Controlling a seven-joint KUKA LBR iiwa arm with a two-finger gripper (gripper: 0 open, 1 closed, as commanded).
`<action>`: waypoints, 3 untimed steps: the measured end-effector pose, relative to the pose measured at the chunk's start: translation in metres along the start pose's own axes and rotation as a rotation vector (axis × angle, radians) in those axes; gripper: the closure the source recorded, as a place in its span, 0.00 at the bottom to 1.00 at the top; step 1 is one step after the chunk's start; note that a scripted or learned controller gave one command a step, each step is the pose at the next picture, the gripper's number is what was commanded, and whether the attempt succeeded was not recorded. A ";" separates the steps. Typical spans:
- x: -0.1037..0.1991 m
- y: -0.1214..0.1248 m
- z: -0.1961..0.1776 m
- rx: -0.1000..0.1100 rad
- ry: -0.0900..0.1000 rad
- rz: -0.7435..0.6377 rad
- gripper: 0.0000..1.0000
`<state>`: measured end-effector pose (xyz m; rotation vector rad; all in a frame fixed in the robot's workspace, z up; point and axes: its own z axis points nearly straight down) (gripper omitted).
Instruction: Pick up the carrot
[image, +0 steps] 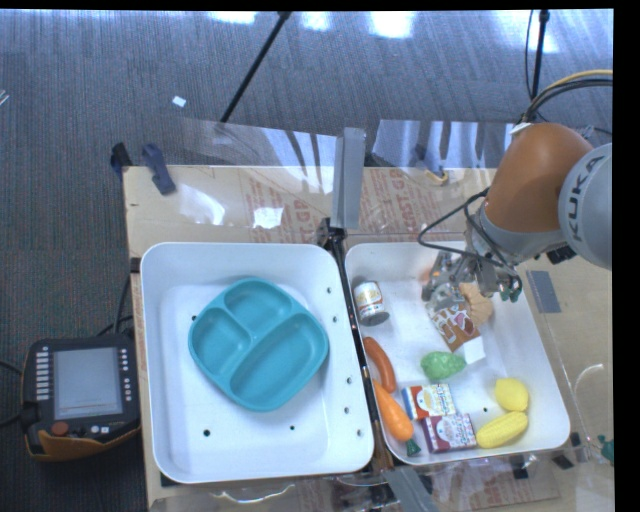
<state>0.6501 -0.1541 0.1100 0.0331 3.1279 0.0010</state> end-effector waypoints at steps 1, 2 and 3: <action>0.000 0.001 0.001 0.000 0.001 -0.001 0.00; 0.006 -0.015 0.022 -0.001 0.013 0.046 0.00; 0.004 -0.012 0.010 -0.001 0.007 0.040 1.00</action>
